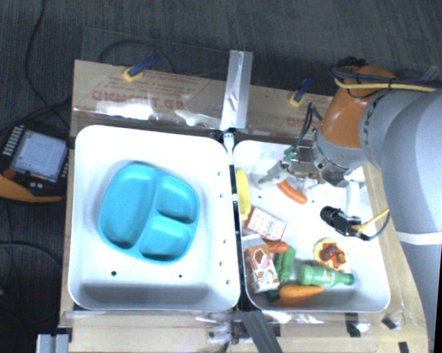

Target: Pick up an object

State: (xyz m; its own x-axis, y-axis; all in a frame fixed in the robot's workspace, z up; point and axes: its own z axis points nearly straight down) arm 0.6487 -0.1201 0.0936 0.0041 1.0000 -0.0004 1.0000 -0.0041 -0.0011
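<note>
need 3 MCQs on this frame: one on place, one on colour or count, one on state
1. Where does the blue divided tray lie?
A. in the left bin
B. in the right bin
C. on the floor

2. What colour is the bottle in the right bin?
A. red
B. green
C. black

3. How does that bottle lie?
A. upright
B. on its side
C. hanging from the tool

Answers:
1. A: the tray sits in the middle of the left bin, beside the toys' bin.
2. B: its body is green, next to the orange carrot.
3. B: it lies flat on the bin floor, neck pointing to the view's right, while the tool is at the far end of the bin near a small orange piece.
</note>
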